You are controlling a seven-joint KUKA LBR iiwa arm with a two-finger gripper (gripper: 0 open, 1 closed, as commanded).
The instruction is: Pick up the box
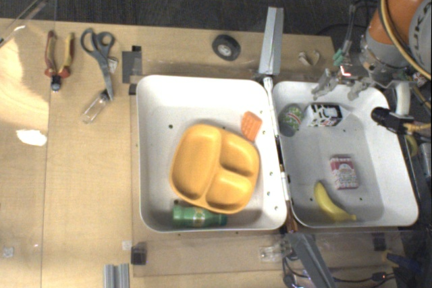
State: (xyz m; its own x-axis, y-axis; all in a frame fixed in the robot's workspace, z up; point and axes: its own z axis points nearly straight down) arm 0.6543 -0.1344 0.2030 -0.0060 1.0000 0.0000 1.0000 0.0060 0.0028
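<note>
A small red and white box [343,172] lies flat in the middle of the right bin [398,209]. A black and white carton [325,114] lies near that bin's far wall. My gripper [341,79] hangs over the far edge of the right bin, just beyond the carton and well up from the red and white box. Nothing shows between its metal parts. The grey arm with its orange band [405,3] comes in from the upper right.
The right bin also holds a green ball [291,117] at its far left and a banana [331,202] near the front. In the left bin [152,145] sit a yellow divided plate [216,166], an orange piece [250,125] and a green can [198,216]. Scissors [101,61] and pliers [57,57] lie on the bench.
</note>
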